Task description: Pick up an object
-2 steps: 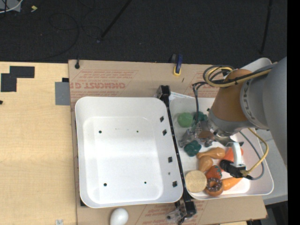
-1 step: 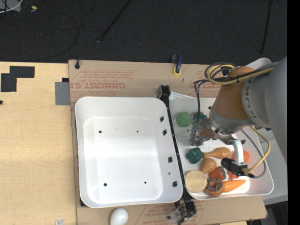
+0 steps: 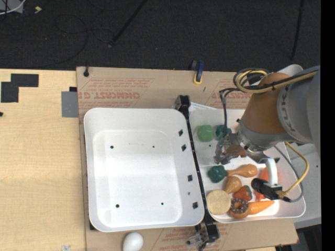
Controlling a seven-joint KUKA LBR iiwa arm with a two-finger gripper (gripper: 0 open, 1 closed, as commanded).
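Note:
My gripper reaches down into the right bin, near its left wall. It hangs between a light green ball at the upper left and a dark teal lump just below. A tan pear-shaped piece lies right of the teal lump. Nothing shows as held in the gripper. The grey arm with its orange band covers the bin's upper right part.
Lower in the right bin lie a round beige disc, a tan piece, a red piece, an orange carrot and a white-and-red item. The left bin stands alongside. A white ball rests on the bench in front.

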